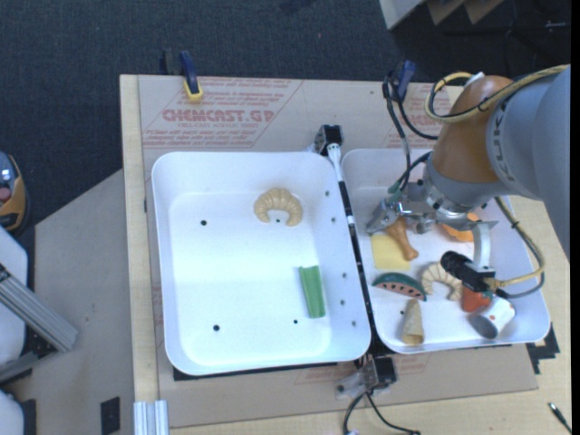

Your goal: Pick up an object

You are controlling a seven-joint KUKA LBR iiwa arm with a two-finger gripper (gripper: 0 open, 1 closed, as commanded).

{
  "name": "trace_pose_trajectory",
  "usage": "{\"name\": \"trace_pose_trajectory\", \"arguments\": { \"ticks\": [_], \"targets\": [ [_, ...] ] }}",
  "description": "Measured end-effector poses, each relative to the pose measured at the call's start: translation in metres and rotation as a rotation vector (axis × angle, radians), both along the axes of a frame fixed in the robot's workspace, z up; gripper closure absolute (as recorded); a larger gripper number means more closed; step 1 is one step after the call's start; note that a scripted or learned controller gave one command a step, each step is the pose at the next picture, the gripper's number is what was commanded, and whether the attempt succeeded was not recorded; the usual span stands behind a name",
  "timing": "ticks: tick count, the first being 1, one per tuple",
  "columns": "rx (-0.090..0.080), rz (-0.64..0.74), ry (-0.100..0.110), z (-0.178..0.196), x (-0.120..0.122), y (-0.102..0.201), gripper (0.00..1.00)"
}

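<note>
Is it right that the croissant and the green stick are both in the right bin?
Not quite. The camera view shows the tan toy croissant and the flat green plastic stick both lying in the shallow white left bin, not the right one. They lie apart from each other.

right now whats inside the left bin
A croissant near the back and a green stick toward the front right lie in the left bin. Nothing covers them.
</note>
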State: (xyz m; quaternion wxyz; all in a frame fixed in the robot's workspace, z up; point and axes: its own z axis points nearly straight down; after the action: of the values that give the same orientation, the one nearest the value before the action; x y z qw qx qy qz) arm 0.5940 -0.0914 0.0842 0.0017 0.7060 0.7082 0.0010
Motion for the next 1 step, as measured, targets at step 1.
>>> {"name": "trace_pose_trajectory", "arguments": {
  "ticks": [1],
  "targets": [
    [0.004,-0.006,0.024,-0.0017,0.0564,-0.0247,0.00]
  ]
}}
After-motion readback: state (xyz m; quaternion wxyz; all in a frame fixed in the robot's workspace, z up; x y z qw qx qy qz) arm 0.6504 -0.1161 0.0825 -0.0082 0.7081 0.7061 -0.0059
